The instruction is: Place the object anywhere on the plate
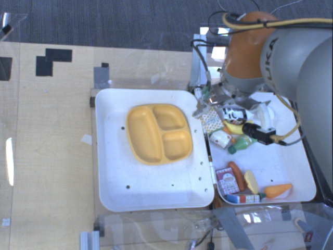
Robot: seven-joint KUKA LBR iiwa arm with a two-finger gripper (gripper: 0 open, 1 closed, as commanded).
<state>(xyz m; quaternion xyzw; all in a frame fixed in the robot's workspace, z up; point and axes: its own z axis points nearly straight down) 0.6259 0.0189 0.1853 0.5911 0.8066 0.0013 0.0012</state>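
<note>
The counter (52,139) stretches pale and woody across the frame, and on it sit the two white bins side by side. The grey arm (296,56) sweeps in from the right, big and bulky, its orange band (247,46) hanging over the far corner of the right bin (291,165). The left bin (112,186) carries just one item: the yellow plate (158,133), three compartments, lying flat near the bin's middle.

Down at the wrist, the gripper (208,100) dips to the top left corner of the right bin, right by the wall shared with the left bin. Whether its fingers are apart or together, I cannot tell; the wrist and clutter hide them.

Just beneath it lies the heap of objects: a patterned packet (211,121), a small white container (220,138), a green bottle (239,145). Nearer the front edge sit a red box (226,180), a sausage (238,175), a pale yellow piece (252,182) and an orange carrot (278,191). All of them rest in the right bin, apart from the plate.
</note>
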